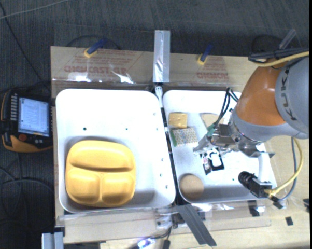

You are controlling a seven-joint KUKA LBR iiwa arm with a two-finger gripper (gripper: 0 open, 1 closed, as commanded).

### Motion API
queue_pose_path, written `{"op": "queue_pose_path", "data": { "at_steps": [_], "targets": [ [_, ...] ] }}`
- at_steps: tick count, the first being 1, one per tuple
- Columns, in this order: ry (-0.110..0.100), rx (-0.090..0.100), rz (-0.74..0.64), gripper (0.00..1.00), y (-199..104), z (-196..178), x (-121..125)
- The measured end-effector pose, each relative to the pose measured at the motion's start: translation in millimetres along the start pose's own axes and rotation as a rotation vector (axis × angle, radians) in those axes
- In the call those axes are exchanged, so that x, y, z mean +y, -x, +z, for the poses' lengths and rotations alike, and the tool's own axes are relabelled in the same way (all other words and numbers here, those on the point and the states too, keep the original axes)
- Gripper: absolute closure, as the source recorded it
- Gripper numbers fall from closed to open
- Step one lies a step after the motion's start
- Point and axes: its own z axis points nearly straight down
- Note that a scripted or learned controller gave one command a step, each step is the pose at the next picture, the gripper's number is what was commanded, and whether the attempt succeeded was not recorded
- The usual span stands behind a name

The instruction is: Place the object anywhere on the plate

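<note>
Reaching in from the right, hangs over the middle of the right bin point(197, 94) as a grey arm point(272, 105) with an orange band above the wrist. Carries the gripper point(214, 161) low above the white floor of that bin, black and white parts facing down, too small and too cluttered to tell how wide it stands, so cannot tell open from closed. Shows nothing clearly caught in it. Sits just right of a speckled green-and-white sponge point(185, 136), close to it, though cannot tell whether touching. Leaves a yellow block point(178, 120) just beyond that sponge, on the far left of the same bin, hard by the dividing wall. Leaves a brown round object point(191, 185) in the near left corner of the right bin, apart from the gripper and nearer than it. Keeps the yellow plate point(100, 171) in the left bin point(104, 110), filling its near half, with three moulded sections and nothing lying on it. Places the plate well apart from all three loose things, with the bin walls between. Off the bench on the far left, rests as a handheld control pendant point(27, 119) with a lit screen on the dark floor.
</note>
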Motion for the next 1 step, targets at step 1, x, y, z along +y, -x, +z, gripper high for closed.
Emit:
{"op": "queue_pose_path", "data": {
  "at_steps": [1],
  "targets": [
    [-0.001, -0.003, -0.020, 1.00, -53.4, 21.4, 65.6]
  ]
}}
